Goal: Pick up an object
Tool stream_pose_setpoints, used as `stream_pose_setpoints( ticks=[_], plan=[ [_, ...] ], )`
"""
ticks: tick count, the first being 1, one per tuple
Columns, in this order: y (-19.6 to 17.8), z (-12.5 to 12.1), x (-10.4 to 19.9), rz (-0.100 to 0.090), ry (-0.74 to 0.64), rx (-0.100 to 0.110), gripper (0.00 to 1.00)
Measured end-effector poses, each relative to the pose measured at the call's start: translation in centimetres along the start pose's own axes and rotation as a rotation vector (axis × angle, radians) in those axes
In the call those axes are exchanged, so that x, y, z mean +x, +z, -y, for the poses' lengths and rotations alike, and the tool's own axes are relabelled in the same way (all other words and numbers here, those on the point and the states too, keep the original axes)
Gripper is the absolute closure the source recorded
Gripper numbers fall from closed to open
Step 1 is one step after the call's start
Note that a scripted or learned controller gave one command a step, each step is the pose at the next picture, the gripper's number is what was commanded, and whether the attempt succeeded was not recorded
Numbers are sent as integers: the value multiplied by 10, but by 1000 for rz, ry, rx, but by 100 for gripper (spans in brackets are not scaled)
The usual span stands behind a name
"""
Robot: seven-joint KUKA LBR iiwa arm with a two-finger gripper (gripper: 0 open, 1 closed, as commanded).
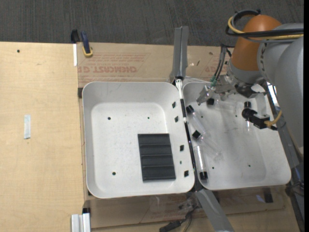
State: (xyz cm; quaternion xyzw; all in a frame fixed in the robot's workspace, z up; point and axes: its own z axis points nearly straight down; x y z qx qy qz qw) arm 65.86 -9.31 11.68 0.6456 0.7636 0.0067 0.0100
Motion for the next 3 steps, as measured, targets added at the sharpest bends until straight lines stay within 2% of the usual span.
stream_pose_setpoints(
  ticks=[1,2,3],
  plan=[
    [24,6,-33,-3,21,22,0],
    [15,5,-33,-1,18,22,100],
    [-8,5,-31,-3,10,22,100]
  ],
)
